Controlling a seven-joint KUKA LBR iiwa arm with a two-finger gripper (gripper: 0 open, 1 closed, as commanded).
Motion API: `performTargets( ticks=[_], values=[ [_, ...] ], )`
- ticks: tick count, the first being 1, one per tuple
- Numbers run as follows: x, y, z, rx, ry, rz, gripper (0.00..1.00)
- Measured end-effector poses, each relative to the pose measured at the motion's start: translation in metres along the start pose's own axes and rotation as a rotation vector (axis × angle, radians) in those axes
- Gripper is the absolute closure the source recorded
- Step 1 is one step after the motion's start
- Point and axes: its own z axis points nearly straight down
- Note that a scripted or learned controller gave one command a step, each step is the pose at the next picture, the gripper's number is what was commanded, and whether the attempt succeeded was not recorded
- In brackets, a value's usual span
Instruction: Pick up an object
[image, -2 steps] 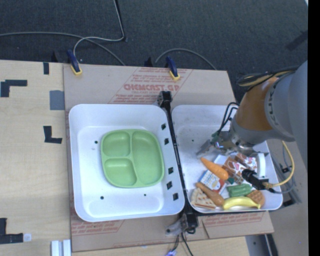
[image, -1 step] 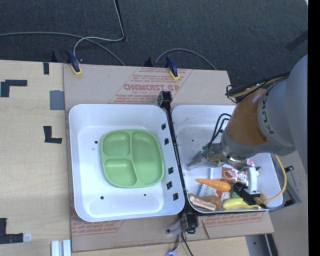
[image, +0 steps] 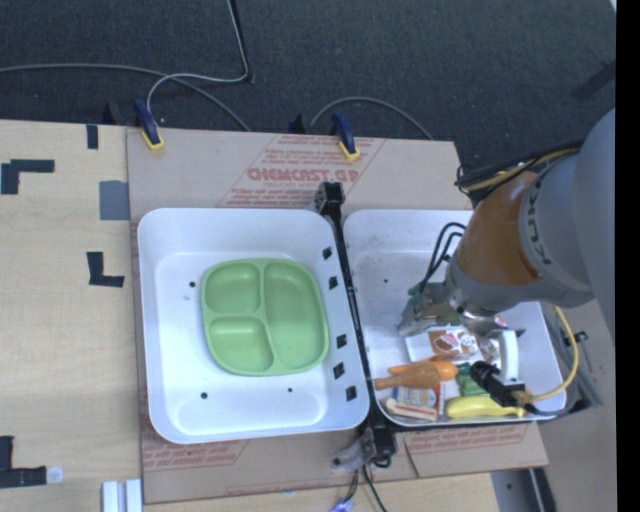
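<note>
The right bin (image: 385, 255) holds several small things in its near half. An orange carrot (image: 420, 373) lies across the middle. A white packet with a red picture (image: 448, 344) sits just behind it. A yellow banana (image: 478, 407) rests at the near right corner, and a small flat box (image: 413, 402) lies by the near wall. My gripper (image: 420, 308) hangs low over the bin, just left of and behind the packet, under the orange-banded wrist. Nothing shows between its tips.
The left bin (image: 165, 300) carries a green divided plate (image: 265, 315) in its middle. A black divider with clips (image: 340, 290) runs between the bins. The far half of the right bin is bare white floor. Cables lie behind the bench.
</note>
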Motion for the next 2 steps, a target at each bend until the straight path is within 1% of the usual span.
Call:
performTargets(
  ticks=[1,2],
  values=[
    [-0.021,-0.011,-0.038,0.007,0.003,0.000,1.00],
    [-0.034,0.028,-0.014,0.010,0.004,-0.001,1.00]
  ],
)
